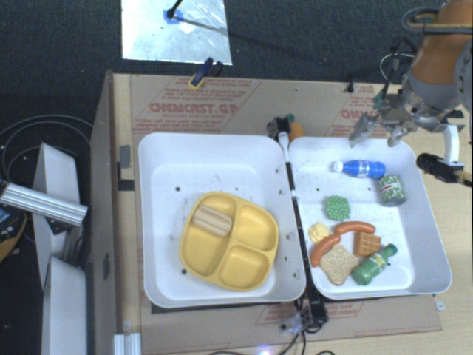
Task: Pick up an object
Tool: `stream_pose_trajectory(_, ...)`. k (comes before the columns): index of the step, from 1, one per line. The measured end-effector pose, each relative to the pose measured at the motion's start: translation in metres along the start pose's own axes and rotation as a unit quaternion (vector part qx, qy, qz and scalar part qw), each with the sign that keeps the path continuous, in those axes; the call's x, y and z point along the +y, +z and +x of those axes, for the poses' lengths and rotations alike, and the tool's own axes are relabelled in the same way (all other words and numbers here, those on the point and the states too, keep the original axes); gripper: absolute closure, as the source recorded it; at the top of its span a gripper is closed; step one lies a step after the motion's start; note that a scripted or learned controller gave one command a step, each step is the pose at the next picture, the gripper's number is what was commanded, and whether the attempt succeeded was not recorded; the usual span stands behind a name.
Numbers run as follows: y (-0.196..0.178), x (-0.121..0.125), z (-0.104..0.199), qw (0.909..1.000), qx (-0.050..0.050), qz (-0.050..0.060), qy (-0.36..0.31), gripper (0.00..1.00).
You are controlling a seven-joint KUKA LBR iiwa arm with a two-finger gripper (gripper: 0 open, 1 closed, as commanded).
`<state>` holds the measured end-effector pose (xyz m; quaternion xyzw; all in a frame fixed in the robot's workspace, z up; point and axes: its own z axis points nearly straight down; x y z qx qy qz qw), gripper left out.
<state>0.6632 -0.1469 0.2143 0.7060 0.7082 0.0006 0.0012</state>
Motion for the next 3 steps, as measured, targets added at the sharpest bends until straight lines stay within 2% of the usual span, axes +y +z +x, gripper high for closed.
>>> stream_pose_trajectory(1,0.13,-0.051,0.051,1.0,0.0,0.001,0.0,0.0)
stream_pose_trajectory(2,0.13,-0.084,0.053,1.0,0.0,0.001,0.001,0.0)
stream_pose_trajectory(3,0.119,-0.083,0.053,1.0,0.0,0.0,0.001,1.0)
